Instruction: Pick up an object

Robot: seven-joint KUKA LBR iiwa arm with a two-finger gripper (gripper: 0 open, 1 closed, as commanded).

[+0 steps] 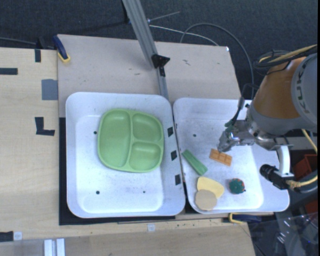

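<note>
The right bin (pixel 202 116) holds an orange waffle-like piece (pixel 221 157), a green stick (pixel 194 162), a yellow wedge (pixel 211 186), a tan round disc (pixel 205 199) and a small dark green ball with a red spot (pixel 236 185). My gripper (pixel 226 142) hangs over the right bin, its tips just above the upper edge of the orange piece. I see nothing between the fingers.
The left bin (pixel 80 159) holds a light green divided plate (pixel 131 140). A grey metal pole (pixel 144 31) slants down to the seam between the bins. Cables run behind the right bin. A black fitting (pixel 272 176) sticks out by the bin's right rim.
</note>
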